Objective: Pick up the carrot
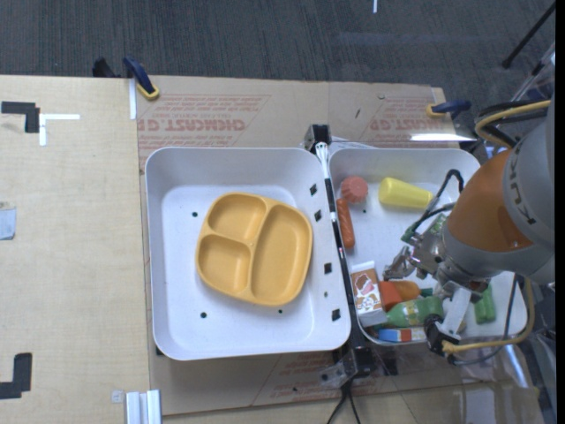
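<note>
- 2 shallow white bins sit side by side on the bench: the left bin (pixel 168 263) and the right bin (pixel 388 159).
- In the left bin lies a yellow plate (pixel 254 247) with 3 compartments, tilted a little on the bin floor, with nothing on it.
- The arm (pixel 494 210), grey with its orange band, reaches in from the right and hangs over the right bin's near half.
- The gripper (pixel 413 268) is low among the clutter at the near end of the right bin; from here I cannot tell how its jaws stand, as the wrist hides much of them.
- The carrot (pixel 398 291), an orange piece, lies just under and beside the gripper, touching a green bottle-like item (pixel 422 309) at its near side. I cannot say that it sits between the jaws.
- Just left of the carrot stands a small red and white carton (pixel 365 291), leaning against the bin's left wall.
- A blue and red item (pixel 399 334) lies at the near rim.
- Farther back, well apart from the gripper, lie a yellow block (pixel 404 193), a reddish ball (pixel 354 188) and a long orange-red stick (pixel 345 225) along the left wall.
- A small green piece (pixel 485 306) shows right of the wrist.
</note>
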{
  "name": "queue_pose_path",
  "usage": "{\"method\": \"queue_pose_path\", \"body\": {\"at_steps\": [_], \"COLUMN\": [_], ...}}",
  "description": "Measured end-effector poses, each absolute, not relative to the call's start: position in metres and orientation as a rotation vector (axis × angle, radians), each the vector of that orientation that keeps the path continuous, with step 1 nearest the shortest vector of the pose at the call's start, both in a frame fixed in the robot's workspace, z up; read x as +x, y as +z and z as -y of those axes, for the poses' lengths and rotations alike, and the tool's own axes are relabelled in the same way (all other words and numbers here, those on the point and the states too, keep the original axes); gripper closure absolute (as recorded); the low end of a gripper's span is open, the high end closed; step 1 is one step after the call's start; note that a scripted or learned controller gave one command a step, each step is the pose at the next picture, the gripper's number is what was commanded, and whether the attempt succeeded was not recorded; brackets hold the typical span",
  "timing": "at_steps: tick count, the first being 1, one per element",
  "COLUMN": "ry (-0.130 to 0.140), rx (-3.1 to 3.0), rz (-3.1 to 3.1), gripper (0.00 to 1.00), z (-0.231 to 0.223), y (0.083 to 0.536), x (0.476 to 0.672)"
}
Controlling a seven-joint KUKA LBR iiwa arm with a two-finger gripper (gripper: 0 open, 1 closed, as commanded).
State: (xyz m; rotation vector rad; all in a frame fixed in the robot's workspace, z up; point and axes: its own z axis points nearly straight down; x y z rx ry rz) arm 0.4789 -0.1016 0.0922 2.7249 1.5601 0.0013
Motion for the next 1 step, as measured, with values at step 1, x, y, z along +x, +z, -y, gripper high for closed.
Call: {"method": "queue_pose_path", "body": {"at_steps": [1], "ry": [0.004], "rx": [2.728], "rz": [-1.552], "gripper": [1.0], "z": [0.1025], "y": [0.101], "x": [0.4806]}}
